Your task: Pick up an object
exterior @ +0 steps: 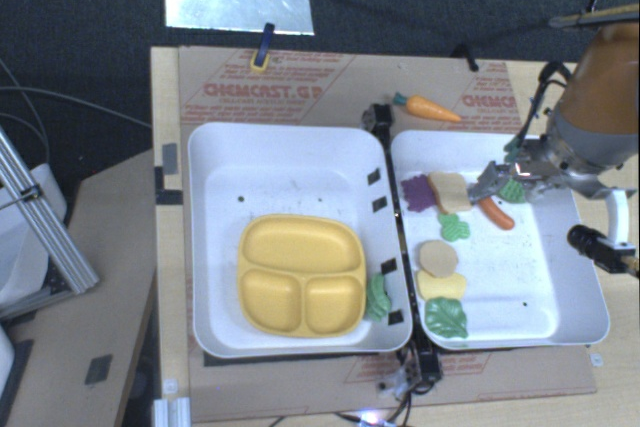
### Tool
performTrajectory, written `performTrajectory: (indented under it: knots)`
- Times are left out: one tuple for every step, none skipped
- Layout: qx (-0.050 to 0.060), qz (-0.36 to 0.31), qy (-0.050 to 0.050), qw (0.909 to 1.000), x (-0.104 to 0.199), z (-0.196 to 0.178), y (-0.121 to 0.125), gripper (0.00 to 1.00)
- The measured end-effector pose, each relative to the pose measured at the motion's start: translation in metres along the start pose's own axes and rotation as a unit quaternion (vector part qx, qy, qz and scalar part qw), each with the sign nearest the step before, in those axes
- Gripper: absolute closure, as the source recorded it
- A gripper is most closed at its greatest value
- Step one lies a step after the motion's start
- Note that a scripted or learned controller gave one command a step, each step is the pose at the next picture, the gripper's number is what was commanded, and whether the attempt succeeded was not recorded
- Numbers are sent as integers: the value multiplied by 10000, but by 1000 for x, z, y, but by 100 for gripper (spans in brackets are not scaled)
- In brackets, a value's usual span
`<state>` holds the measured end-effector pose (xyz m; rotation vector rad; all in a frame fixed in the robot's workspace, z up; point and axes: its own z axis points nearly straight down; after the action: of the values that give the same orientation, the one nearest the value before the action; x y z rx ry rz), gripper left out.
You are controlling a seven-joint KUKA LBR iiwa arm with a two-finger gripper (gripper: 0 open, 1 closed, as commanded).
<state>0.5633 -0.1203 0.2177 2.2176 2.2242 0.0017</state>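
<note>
My gripper [497, 183] hangs low over the upper part of the right bin [575, 310], reaching in from the right. Just below it lies a small orange-red sausage-shaped piece [498, 214]. To its left are a tan bread slice [450, 190] and a purple leafy piece [419, 193]. A small green piece [455, 229] sits under the bread. Further down the bin's left side lie a round beige disc [437, 258], a yellow piece [442, 286] and a green leafy piece [446, 317]. A bit of green shows at the gripper's body; I cannot make out what it is.
The left bin [215, 165] holds a yellow divided tray [300, 273], with a green piece [376, 296] at its right wall. An orange carrot [429, 108] lies on the cardboard behind the bins. The right bin's lower right floor is bare.
</note>
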Motion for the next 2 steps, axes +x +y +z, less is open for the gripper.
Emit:
performTrajectory:
  knots:
    - [10,30,15,10000,3,137,-61,0]
    - [-33,-8,-24,10000,28,131,-22,0]
